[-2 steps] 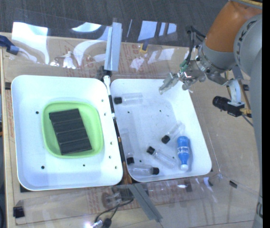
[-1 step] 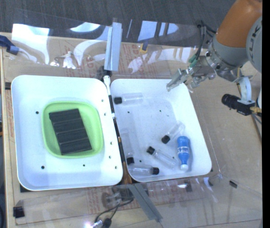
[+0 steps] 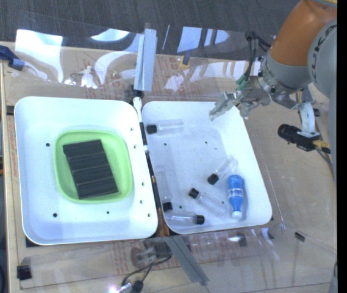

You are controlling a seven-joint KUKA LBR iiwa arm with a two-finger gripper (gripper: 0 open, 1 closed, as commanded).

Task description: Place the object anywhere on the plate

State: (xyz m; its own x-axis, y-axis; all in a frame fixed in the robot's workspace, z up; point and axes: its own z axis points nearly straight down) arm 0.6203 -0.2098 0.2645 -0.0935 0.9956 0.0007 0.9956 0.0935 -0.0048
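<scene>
A grey-and-orange arm (image 3: 304,35) reaches over the right bin's (image 3: 255,163) far right corner, gripper (image 3: 225,107) released, holding nothing; the green plate (image 3: 60,160) (left bin (image 3: 33,212)) carries a dark ridged block (image 3: 90,168); a blue bottle (image 3: 236,195) lies among clear tubes near the right bin's near right corner.

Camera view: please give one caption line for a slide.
Gripper above right bin of tubes; dark block on green plate.
</scene>
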